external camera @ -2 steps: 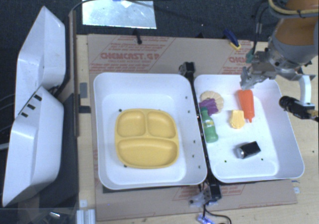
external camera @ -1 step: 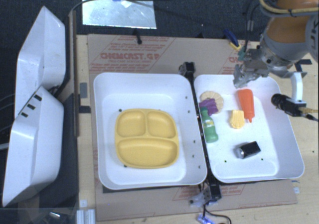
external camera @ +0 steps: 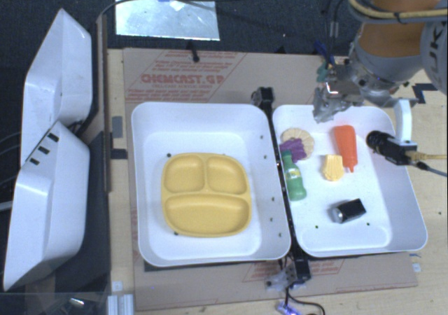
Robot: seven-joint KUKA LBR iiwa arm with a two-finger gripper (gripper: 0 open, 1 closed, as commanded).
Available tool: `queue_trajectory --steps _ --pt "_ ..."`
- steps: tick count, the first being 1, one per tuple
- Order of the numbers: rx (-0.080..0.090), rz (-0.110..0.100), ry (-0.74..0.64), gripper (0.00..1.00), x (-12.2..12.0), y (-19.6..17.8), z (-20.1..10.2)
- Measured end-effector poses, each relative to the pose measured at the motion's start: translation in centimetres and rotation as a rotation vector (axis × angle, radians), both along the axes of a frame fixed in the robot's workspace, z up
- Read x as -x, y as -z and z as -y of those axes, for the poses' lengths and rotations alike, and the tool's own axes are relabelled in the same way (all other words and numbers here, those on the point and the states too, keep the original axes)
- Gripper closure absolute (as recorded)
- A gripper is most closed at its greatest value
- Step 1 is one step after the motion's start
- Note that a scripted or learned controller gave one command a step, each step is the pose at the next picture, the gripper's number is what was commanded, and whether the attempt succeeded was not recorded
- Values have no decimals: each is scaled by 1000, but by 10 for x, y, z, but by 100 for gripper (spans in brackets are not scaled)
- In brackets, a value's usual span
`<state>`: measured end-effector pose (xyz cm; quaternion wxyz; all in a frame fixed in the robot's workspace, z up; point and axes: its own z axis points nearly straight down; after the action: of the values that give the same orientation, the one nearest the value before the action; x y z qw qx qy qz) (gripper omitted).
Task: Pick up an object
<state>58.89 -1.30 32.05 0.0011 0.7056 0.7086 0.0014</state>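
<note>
We see the gripper (external camera: pixel 327 106) over the right bin's (external camera: pixel 392 233) far edge; we cannot tell its state. Near that edge lies an orange carrot (external camera: pixel 344 145). A yellow tray (external camera: pixel 206 193) sits in the left bin (external camera: pixel 150 166) on the cardboard-covered bench (external camera: pixel 182 75).

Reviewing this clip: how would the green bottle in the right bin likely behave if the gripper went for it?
The green bottle lies on its side, so its rounded body may roll if nudged. It sits against the bin's left wall, probably leaving little finger room. Looks like smooth plastic, possibly slippery.
</note>
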Motion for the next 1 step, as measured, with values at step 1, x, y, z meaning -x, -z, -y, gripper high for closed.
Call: queue_trajectory --steps 1 --pt "0 -2 1 100 -2 -10 -27"
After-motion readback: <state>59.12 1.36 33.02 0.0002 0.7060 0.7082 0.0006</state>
